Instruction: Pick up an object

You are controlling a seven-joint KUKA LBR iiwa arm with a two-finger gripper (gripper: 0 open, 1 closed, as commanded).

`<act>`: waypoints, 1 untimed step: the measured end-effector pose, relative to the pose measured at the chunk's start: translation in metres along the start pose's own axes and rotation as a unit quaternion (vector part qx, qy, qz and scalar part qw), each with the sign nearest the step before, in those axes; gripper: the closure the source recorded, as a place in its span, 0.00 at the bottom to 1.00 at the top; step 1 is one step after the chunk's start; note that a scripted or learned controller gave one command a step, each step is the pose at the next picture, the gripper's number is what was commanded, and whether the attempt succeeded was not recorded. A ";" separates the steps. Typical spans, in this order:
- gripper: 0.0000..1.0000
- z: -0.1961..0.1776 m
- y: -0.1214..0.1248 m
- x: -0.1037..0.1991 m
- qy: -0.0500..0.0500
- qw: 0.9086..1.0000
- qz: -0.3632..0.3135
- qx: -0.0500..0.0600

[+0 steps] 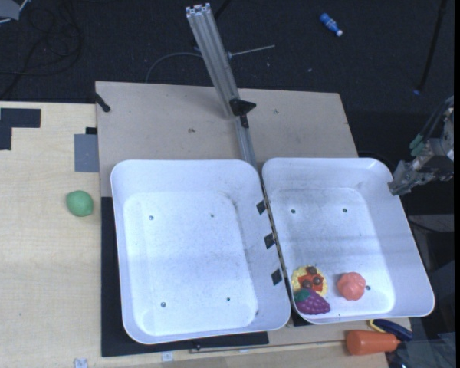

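Jaws at right bin edge, orange toy inside

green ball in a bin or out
Out. The green ball lies on the wooden bench, left of the left bin, apart from its rim.

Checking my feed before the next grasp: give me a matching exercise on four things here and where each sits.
1. green ball
2. orange-red lumpy toy
3. gripper
4. orange object

A. by the right bin's right edge, near its far corner
B. on the wooden bench left of the bins
C. in the right bin's near end
D. on the bench below the right bin

Pairs: 1-B, 2-C, 3-A, 4-D
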State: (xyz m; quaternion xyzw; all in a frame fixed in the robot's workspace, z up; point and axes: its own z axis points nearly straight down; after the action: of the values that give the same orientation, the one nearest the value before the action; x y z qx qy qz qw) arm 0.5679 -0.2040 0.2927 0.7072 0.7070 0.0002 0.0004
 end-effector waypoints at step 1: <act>1.00 0.015 -0.011 0.053 0.001 1.000 -0.002 0.001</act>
State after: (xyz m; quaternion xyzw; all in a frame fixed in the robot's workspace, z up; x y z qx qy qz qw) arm 0.5573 -0.1508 0.2780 0.7060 0.7083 -0.0001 -0.0010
